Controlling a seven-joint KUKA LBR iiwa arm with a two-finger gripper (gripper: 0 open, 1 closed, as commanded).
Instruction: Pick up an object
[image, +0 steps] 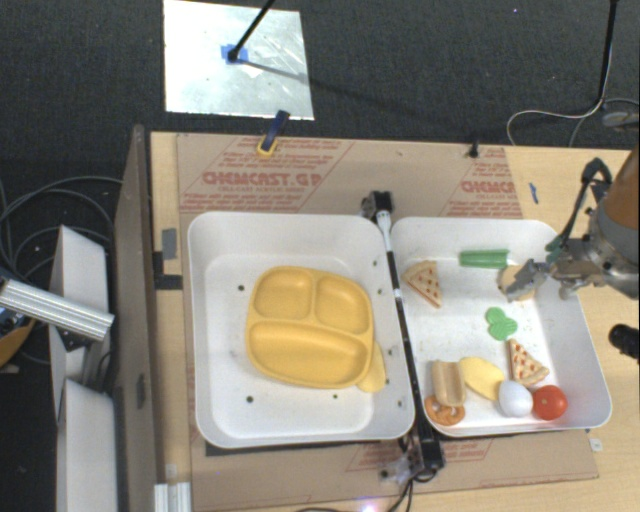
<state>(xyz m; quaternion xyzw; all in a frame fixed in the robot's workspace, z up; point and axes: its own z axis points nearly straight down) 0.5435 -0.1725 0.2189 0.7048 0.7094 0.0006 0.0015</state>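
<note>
Objects for the pick lie scattered in the right shallow white bin (590, 395), and we list them from far to near. A green plastic cylinder (483, 259) lies flat by the far wall, with a tan waffle-patterned toy wedge (424, 283) to its left, close to the divider between the bins. Near the middle sits a small green leaf-shaped piece (501, 323), and nearer than it, slightly to the right, a second tan wedge (525, 362). Along the near wall we see a brown toy hot dog (446, 384), a yellow rounded piece (482, 378), a white egg shape (514, 399) and a red tomato ball (549, 402), the last three side by side. Our tool (527, 279) hangs over the right bin just right of the green cylinder; whether it is open or closed we cannot tell. The left white bin (215, 300) holds a yellow divided plastic plate (308, 327).
</note>
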